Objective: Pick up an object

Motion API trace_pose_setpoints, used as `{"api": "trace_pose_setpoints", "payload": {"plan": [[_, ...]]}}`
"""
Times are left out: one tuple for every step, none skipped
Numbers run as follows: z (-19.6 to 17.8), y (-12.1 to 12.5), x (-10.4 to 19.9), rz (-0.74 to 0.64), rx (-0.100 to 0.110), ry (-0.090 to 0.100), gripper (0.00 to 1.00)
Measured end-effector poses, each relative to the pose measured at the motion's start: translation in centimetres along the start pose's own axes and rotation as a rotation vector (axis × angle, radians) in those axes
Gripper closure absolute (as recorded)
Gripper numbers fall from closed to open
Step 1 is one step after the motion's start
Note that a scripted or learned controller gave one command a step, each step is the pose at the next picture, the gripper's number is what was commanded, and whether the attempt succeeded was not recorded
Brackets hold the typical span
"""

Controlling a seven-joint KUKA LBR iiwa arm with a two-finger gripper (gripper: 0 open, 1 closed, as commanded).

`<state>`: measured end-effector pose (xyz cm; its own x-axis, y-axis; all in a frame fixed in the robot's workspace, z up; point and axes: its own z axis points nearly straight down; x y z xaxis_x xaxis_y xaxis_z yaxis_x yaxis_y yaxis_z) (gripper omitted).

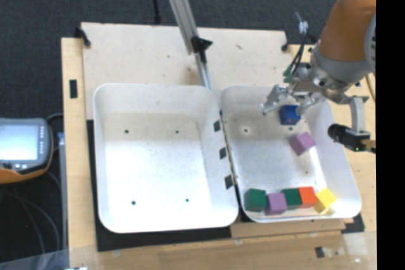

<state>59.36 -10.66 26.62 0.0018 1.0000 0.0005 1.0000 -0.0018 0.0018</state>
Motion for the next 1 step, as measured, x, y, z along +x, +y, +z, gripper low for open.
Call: {"api": "trace_pose_setpoints", "payload": {"plan": [[6.62,-2.59,6.66,-0.008,0.008,0.001,0.0]]}}
